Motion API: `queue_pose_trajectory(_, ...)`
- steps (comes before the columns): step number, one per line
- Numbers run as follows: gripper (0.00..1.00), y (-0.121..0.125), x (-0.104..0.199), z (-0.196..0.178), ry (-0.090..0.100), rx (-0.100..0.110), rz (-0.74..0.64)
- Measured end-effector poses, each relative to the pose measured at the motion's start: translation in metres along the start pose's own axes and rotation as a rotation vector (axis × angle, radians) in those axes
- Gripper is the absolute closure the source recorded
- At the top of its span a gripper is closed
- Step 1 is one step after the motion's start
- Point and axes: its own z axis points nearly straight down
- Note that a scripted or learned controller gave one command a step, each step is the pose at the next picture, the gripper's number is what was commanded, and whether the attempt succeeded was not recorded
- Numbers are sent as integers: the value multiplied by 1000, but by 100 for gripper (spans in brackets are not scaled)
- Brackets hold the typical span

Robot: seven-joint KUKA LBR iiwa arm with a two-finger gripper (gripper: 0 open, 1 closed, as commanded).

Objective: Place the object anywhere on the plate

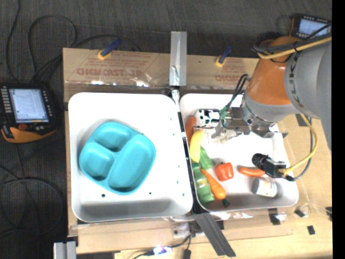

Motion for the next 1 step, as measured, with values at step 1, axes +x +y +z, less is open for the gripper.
queue_pose_trajectory(1, 100, -36, 81, 17, 0, 3, -80)
